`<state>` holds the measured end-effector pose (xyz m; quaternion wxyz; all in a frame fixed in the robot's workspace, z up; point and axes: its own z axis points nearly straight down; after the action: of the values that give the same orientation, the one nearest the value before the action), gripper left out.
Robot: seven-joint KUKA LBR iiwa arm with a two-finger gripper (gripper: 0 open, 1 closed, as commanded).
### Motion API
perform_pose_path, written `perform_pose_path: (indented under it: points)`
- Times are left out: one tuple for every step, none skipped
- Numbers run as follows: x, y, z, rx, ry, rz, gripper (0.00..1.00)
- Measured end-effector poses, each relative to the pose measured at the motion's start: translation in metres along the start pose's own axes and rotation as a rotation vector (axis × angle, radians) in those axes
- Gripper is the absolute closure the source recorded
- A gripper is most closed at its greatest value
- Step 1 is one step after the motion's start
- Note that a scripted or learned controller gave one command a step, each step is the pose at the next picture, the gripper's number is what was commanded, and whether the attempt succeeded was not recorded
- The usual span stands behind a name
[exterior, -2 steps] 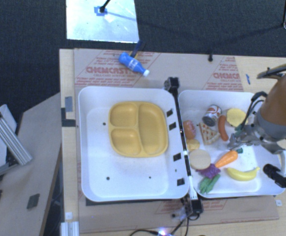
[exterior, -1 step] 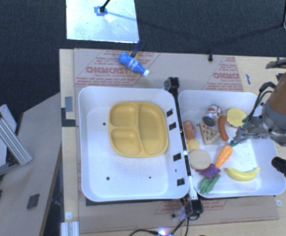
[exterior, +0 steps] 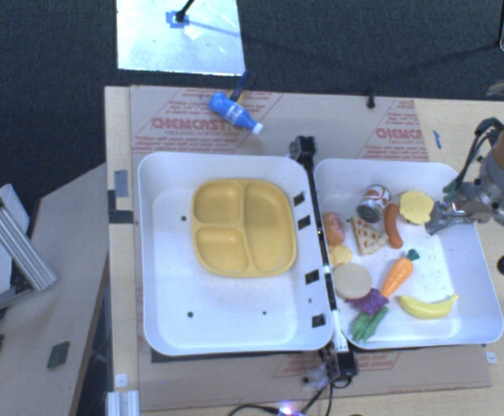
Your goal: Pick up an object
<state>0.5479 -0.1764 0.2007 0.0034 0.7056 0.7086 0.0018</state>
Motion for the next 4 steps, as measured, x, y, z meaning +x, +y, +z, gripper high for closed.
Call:
perform_pose_path:
  points:
    - [0.0,0.001,-0.025,0.003,0.001,0.0,1.0]
    - [0.053,0.014,-0.032,0.004,0.004,-0.006,1.0]
    - [0.107,0.016,-0.042,0.004,0.005,-0.007,1.0]
    - [0.162,0.014,-0.027,0.006,0.005,-0.005,1.0]
